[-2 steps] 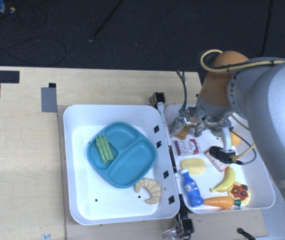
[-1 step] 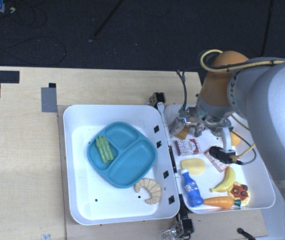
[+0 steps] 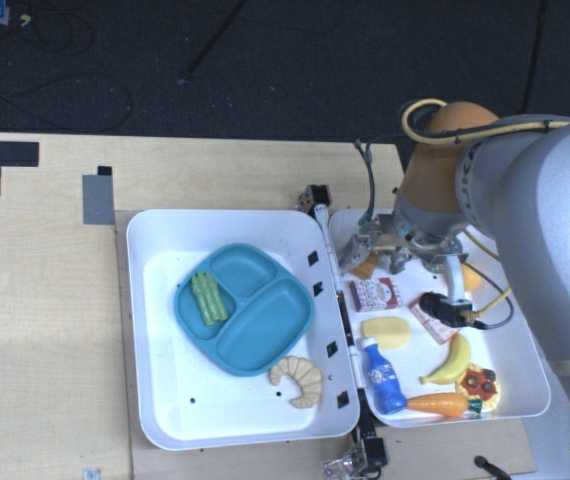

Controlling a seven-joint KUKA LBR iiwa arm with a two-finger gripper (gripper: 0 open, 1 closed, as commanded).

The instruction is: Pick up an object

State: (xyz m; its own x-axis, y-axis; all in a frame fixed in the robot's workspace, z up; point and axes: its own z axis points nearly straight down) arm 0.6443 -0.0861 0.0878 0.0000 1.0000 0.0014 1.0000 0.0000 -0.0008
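My gripper [image 3: 383, 251] is low over the far left corner of the right bin [image 3: 525, 393], under the orange wrist band. A small orange-brown item [image 3: 365, 266] lies right at its left side, partly hidden by it. Just in front of it lies a red and white packet [image 3: 374, 294], then a pale yellow block [image 3: 386, 332] and a blue bottle [image 3: 381, 375]. A banana [image 3: 449, 360], a carrot [image 3: 437, 405] and a red and yellow toy [image 3: 480, 384] lie at the bin's near right.
The left bin [image 3: 155, 388] holds a blue divided plate [image 3: 250, 313] with a green vegetable [image 3: 208, 298] on it, and a croissant [image 3: 300, 380] near its front right. The grey arm covers the right bin's far right side. A black cable part [image 3: 445, 309] hangs beside the packet.
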